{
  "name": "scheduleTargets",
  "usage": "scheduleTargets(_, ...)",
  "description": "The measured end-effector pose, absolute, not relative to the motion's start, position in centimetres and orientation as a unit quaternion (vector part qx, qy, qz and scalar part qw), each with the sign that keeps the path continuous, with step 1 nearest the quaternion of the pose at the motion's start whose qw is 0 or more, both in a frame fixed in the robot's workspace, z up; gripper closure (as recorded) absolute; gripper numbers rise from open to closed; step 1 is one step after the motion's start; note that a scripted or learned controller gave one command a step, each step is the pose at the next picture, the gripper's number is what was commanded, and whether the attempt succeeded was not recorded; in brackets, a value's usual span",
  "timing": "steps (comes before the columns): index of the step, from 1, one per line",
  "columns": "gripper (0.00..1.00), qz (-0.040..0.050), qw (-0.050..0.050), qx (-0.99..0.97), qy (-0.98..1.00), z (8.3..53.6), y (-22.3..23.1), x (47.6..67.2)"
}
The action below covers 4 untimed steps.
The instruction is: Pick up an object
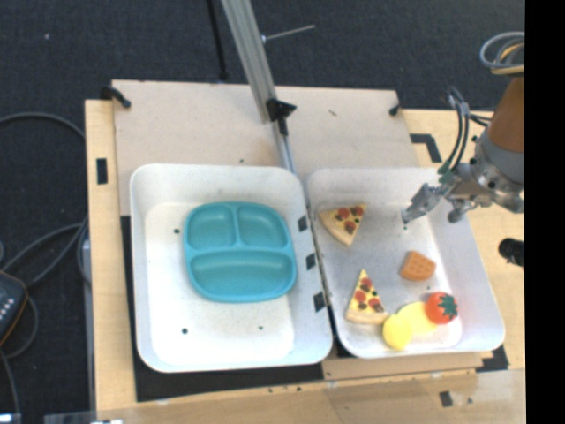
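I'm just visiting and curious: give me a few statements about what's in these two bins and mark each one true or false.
1. The teal divided plate lies in the left bin. True.
2. Two pizza slices lie in the right bin. True.
3. The strawberry sits on the plate. False: it lies in the right bin, beside the yellow piece.
4. The gripper holds the orange piece. False: that piece lies on the bin floor, apart from it.

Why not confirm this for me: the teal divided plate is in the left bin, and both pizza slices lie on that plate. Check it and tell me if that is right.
One thing is wrong. The teal divided plate is in the left bin, but both pizza slices lie in the right bin, not on the plate. The camera view shows this.
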State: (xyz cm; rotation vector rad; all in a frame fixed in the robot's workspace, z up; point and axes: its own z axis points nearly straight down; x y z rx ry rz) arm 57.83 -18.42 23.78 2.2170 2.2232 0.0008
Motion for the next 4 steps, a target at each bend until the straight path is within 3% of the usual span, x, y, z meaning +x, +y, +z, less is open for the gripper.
scheduleTargets(1,0.0,0.0003,0.001,0.706,0.708,23.8,-18.4,57.8)
scheduleTargets(4,0.0,-0.0015,0.0,0.708,0.707,9.8,-19.0,58.0)
